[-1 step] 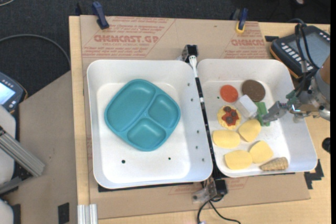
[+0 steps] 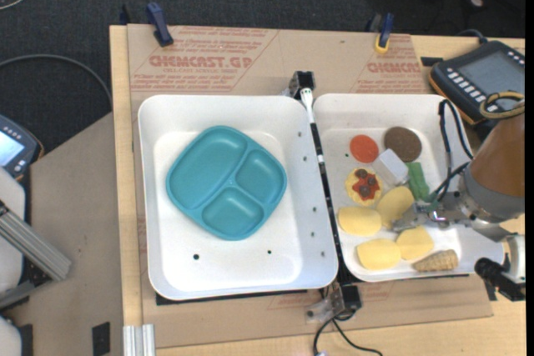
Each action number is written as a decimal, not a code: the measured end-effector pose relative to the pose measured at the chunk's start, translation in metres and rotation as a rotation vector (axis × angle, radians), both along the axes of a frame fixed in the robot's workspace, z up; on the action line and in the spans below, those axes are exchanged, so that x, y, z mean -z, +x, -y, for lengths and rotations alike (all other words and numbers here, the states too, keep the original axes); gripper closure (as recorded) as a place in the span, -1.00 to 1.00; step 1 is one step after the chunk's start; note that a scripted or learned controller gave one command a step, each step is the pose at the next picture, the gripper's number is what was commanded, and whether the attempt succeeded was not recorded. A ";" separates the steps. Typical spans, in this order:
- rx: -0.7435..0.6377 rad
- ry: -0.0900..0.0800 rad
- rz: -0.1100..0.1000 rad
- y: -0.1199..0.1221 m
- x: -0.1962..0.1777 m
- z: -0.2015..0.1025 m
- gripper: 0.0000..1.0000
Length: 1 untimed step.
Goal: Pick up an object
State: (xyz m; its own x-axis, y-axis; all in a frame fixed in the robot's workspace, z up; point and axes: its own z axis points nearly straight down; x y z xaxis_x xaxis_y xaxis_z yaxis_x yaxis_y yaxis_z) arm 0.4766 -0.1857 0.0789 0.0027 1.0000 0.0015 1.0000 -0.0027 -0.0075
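The right bin [image 2: 380, 101] holds several toy foods. At the back lie a red disc [image 2: 364, 148] and a brown disc [image 2: 403, 143]. A white block [image 2: 392, 165], a green piece [image 2: 416, 179] and a small pizza [image 2: 364, 185] sit in the middle. Yellow pieces [image 2: 359, 220] [image 2: 377, 254] [image 2: 415, 243] lie toward the front, with another yellow piece [image 2: 395, 201] behind them. A waffle cone [image 2: 437, 261] rests at the front right. My gripper [image 2: 415, 218] is low in this bin, among the yellow pieces, just below the green piece. Nothing visibly sits in its grasp.
The left bin [image 2: 167, 263] carries a teal divided plate [image 2: 226, 182]. A black divider strip [image 2: 319, 171] runs between the bins. A control pendant [image 2: 482, 77] lies at the bench's back right. Clamps [image 2: 158, 23] [image 2: 384, 33] stand on the back edge.
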 end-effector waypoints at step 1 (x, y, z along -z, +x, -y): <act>-0.001 -0.003 0.011 0.003 -0.016 -0.001 1.00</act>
State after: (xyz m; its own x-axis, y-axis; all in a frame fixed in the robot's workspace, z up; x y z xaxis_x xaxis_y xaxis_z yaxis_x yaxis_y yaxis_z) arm 0.4795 -0.1848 0.0951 0.0020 1.0000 -0.0019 1.0000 -0.0020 0.0033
